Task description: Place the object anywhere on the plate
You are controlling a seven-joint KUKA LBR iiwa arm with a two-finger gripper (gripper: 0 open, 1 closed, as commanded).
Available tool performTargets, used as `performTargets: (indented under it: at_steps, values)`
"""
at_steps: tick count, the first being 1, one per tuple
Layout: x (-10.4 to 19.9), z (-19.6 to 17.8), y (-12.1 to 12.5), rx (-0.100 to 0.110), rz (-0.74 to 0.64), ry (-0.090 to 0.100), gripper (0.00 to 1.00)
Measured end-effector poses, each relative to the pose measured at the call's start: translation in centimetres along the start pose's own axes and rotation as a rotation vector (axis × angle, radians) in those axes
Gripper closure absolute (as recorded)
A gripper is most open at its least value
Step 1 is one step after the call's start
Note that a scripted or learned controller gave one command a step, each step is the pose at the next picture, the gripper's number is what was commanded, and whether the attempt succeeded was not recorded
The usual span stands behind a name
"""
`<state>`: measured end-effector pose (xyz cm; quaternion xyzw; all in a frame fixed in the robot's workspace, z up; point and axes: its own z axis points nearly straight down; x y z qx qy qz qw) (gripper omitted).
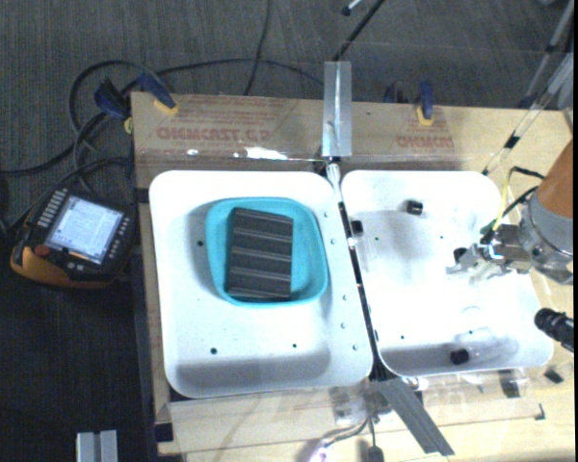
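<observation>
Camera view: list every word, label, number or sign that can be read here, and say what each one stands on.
Red print on the left cardboard panel behind the bins: too blurred to read with certainty.
Red print on the right cardboard panel: blurred too; seemingly the same word.
Lit screen of the handheld pendant on the floor: text too small to read.
Teal plate, dark ridged block, gripper: no lettering visible.
</observation>
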<state>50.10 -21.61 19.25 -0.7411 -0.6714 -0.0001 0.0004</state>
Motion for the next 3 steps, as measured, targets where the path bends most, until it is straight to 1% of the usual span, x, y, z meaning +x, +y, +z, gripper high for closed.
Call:
performTargets:
  at_steps: [1,2,3]
  values:
    - [0.0,0.0,0.0,0.000,0.000,0.000,0.00]
    - [0.5,-17.2,1.6,-0.002,0.053,-0.005,0.00]
    - [2.5,-10.0,0.0,0.001,0.135,-0.003,0.00]
